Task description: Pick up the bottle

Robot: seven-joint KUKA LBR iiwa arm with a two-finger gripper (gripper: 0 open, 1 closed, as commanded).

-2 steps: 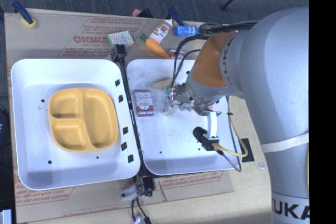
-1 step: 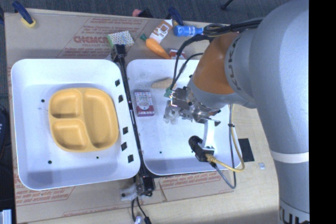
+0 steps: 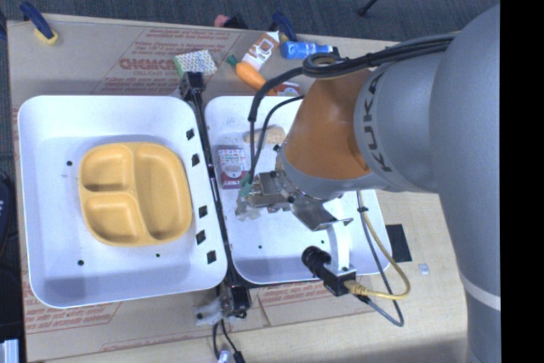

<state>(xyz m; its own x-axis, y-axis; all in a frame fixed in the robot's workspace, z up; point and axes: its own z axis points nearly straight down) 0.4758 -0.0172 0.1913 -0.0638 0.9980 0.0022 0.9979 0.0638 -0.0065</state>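
Camera view: the bottle, apparently a small clear one w/ a red label, is seen lying flat in the white bin on the view's right, close to that bin's left wall. It is judged light, stiff but slick, and prone to rolling; it is best taken across the body at mid-label, not at the ends. The gripper is seen just beside it, lower in the view; how far it is open can't be told, and nothing is seen held. A beige item lies near, twd the bin's back.
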